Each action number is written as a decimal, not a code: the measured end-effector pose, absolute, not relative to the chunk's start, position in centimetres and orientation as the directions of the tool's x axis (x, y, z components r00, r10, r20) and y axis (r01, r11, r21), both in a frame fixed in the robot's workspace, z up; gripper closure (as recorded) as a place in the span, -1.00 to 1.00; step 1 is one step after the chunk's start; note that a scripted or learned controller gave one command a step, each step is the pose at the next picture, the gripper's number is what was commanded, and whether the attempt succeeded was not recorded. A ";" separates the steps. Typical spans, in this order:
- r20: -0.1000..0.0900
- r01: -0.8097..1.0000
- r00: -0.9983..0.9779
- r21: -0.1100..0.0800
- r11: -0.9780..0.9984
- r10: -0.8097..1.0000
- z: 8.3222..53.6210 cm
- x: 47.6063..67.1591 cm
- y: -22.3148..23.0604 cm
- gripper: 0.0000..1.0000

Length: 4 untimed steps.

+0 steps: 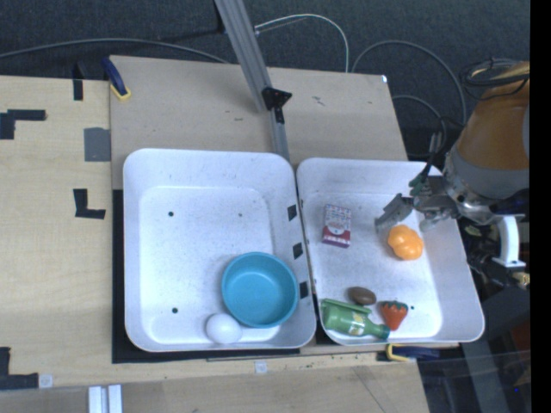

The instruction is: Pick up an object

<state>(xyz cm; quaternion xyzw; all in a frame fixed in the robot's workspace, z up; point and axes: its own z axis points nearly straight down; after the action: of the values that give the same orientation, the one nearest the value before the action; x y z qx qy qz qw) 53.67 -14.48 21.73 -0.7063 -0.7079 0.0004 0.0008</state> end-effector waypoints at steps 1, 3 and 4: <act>0.001 1.000 -0.002 -0.002 0.002 1.000 21.7 53.7 -14.5 -1.00; 0.001 1.000 -0.002 -0.007 0.002 1.000 10.4 54.8 -14.2 -1.00; -0.001 1.000 -0.002 -0.001 0.002 1.000 8.9 54.8 -14.2 -1.00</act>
<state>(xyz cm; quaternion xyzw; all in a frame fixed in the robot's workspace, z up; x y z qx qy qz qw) 54.84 -14.16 8.89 -0.7065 -0.7077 0.0009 -0.0001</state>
